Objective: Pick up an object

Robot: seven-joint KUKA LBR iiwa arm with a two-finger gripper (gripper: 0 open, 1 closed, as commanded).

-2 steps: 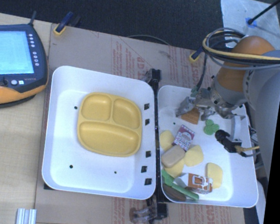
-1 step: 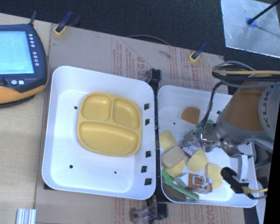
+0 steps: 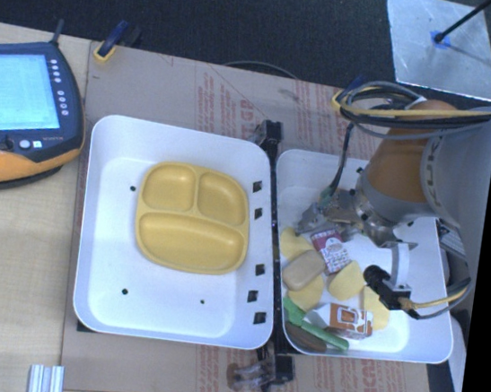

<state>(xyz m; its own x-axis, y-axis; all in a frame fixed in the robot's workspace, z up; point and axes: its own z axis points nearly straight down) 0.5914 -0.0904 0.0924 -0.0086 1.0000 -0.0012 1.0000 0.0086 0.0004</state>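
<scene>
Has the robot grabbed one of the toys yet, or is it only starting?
Only starting, it looks like. Done: the arm has reached into the right bin, and its hand sits low over the pile of toy food. In hand: nothing I can see. Left: gripping one toy and lifting it. The yellow divided plate lies alone in the left bin.

Bright, even overhead light, glare on the white bins (image 3: 98, 215), soft shadows, slight overall blur.
</scene>
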